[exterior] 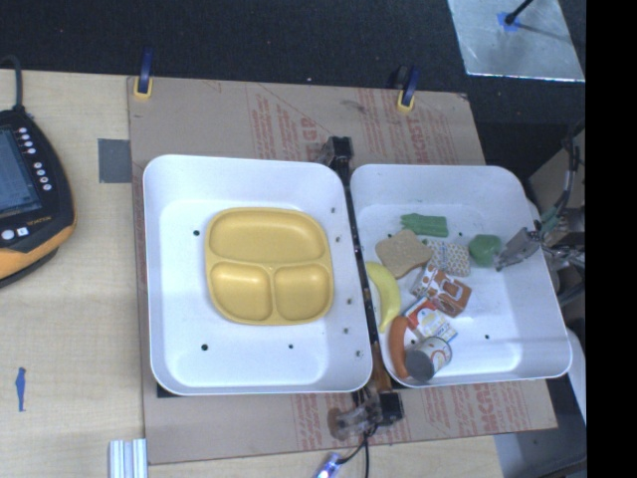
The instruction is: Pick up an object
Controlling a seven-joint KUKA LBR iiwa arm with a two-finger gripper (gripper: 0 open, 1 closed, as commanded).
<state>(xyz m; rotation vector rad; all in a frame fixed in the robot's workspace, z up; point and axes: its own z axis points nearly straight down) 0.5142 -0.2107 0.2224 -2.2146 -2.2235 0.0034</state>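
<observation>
The right bin point(518, 312) holds a loose pile on its left side: a yellow banana point(385, 289), a tan bread-like slice point(403, 253), a flat green piece point(425, 225), a round green object point(485, 249), a small mesh-patterned item point(455, 258), red-and-white packets point(439, 295), an orange item point(396, 342) and a grey can point(420, 364). My gripper point(516, 248) reaches in over the bin's right rim, low and just right of the round green object. Nothing is seen held in it.
The left bin point(179, 297) carries a yellow divided plate point(269, 265). A control pendant point(25, 197) lies on the bench at far left. Clamps point(144, 73) pin the cardboard sheet at the back edge.
</observation>
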